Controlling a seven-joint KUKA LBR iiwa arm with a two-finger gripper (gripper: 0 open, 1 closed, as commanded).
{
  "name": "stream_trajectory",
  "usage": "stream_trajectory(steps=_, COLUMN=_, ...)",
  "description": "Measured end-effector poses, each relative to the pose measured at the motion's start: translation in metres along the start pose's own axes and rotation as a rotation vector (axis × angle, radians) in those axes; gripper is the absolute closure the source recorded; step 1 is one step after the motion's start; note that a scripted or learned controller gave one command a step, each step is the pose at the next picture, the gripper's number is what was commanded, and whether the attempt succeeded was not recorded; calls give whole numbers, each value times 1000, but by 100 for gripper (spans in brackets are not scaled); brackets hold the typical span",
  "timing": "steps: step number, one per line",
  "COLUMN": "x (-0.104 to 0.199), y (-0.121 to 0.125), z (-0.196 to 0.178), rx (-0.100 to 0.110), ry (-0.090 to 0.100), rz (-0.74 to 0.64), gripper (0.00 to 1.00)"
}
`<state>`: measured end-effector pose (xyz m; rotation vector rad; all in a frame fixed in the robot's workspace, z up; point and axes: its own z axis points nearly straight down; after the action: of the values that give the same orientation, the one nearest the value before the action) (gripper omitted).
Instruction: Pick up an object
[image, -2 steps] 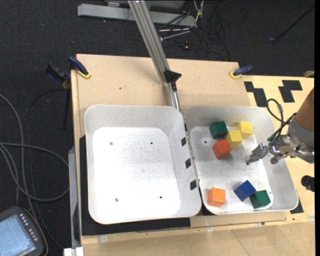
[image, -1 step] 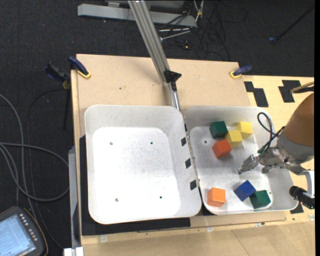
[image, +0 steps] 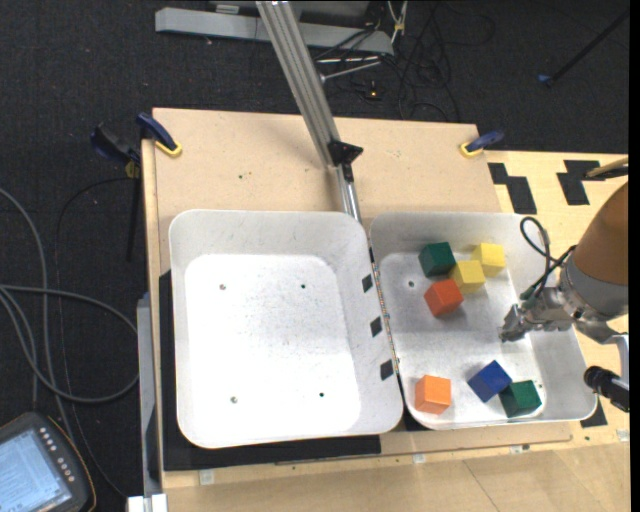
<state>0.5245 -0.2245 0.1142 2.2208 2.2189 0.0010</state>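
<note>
Hand (image: 515, 325): at the right side of the right bin (image: 560, 375), low over the bin floor, carried by the grey arm (image: 605, 255) that enters from the right edge. Nothing visible between its tips; whether it is released or clenched cannot be told from this angle. No block touches it.

Task status: not done, by the look of it. Every block lies on the bin floor; none is lifted. What remains, as I judge it: settle on one block, close on it, raise it clear.

Contents, right bin:
- green block (image: 436, 258), upper middle, touching or just beside the first yellow one.
- yellow block (image: 469, 273), just right of the green.
- second yellow block (image: 492, 256), upper right, just beside the first.
- red block (image: 443, 297), just below the green and yellow pair.
- orange block (image: 433, 393), lower left, standing apart from the rest.
- blue block (image: 489, 380), lower right.
- dark green block (image: 521, 398), just beside the blue one, near the bin's lower rim.

Nearest candidates to the hand: the blue and dark green pair below it, and the yellow cluster above and to the left. None sits directly under it.

Left bin (image: 195, 330): white, speckled floor.

Desk (image: 250, 170): pale board carrying both bins.
</note>
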Motion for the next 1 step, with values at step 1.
stream_trajectory(steps=1, x=4, y=-5, z=-47, rx=-4, ry=-2, rz=-3, gripper=100)
